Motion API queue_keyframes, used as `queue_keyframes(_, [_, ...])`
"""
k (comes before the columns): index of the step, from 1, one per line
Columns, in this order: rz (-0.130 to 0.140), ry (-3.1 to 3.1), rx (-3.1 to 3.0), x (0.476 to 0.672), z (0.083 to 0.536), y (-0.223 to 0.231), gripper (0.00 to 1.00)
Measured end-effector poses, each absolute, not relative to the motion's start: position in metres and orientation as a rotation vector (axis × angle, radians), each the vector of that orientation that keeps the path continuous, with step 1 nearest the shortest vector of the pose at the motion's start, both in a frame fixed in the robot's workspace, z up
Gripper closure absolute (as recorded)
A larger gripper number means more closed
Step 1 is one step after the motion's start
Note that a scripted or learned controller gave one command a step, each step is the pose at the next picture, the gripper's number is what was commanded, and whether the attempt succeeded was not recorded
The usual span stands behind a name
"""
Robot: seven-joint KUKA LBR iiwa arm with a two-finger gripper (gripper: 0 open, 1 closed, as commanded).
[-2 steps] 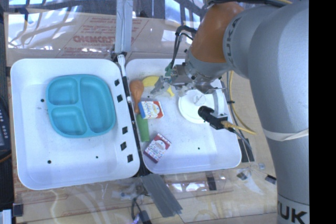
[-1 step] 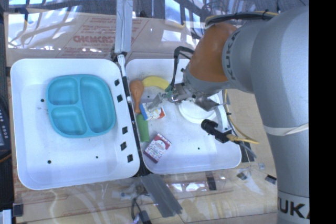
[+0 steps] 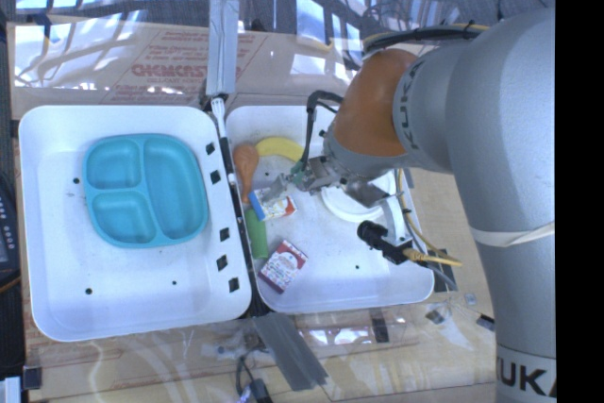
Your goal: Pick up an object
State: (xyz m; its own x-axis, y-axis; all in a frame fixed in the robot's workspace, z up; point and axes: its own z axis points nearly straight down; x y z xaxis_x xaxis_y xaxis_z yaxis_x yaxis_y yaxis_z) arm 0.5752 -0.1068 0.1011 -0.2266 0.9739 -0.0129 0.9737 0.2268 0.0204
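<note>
My gripper reaches down into the right bin from under the orange wrist band. Its tip is right over a small white, red and blue carton near the bin's left wall. Whether it touches the carton I cannot tell. Just behind lie an orange carrot-shaped toy and a yellow banana. A green stick runs along the left wall, and a red box sits toward the front. A white disc is partly hidden under the wrist.
The left bin holds a turquoise divided plate. A black-clipped divider separates the two bins. The big grey arm covers the right bin's right side, with a black fitting and cables hanging over it.
</note>
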Motion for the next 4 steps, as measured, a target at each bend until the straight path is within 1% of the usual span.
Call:
queue_keyframes(1, [0.009, 2.484, 1.886, 0.58, 0.101, -0.104, 0.0])
queue_keyframes(2, [-0.003, 2.526, 1.873, 0.568, 0.123, -0.123, 0.0])
queue_keyframes(3, [0.005, 2.49, 1.901, 0.605, 0.097, -0.138, 0.0])
queue_keyframes(4, [-0.001, 2.394, 2.032, 0.643, 0.156, -0.209, 0.0])
